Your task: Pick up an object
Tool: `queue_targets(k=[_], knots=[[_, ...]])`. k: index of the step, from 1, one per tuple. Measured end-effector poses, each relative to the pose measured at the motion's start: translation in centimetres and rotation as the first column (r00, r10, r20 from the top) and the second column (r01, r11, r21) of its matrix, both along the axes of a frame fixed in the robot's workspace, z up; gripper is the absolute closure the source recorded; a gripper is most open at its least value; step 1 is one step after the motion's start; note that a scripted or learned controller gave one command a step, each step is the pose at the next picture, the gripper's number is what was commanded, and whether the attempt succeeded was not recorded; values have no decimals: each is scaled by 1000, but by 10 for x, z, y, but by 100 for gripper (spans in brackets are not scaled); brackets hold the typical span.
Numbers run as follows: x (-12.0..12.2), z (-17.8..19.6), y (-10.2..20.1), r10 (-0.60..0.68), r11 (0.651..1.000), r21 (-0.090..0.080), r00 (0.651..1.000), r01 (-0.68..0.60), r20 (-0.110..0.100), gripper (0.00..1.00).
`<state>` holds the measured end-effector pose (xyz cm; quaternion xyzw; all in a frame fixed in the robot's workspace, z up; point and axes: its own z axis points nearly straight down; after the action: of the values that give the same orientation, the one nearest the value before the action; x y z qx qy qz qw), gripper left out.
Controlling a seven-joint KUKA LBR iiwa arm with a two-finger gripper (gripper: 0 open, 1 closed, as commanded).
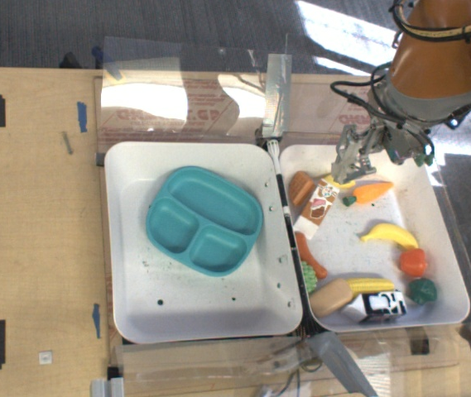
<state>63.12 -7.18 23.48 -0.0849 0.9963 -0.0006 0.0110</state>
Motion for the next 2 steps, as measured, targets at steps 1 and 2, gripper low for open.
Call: queue_targets(k=[1, 2], knots=[[12, -118, -123, 256, 967, 1, 967, -256, -22, 100], [15, -113, -121, 260, 966, -2, 966, -260, -14, 0]])
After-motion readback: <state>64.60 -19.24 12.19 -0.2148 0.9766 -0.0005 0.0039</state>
